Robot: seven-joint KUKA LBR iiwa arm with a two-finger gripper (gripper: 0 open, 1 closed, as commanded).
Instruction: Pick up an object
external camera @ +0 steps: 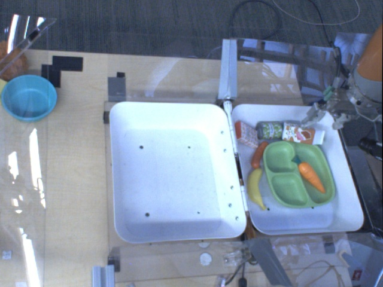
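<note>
I see the gripper (324,113) hanging over the far right corner of the right bin (347,217), gripping nothing, and I cannot tell how wide it stands.

Taking the green divided tray (286,186) as my landmark: it sits in the middle of the right bin, with the left bin (173,172) beyond it on the left. The bottle (286,131) lies on its side just past the tray's far edge, long axis running left to right, its right end nearest the gripper. The carrot (312,177) lies in the tray's right compartment, slanting from far-left to near-right, below the gripper. The banana (256,188) lies along the tray's left side, lengthwise near to far.
</note>
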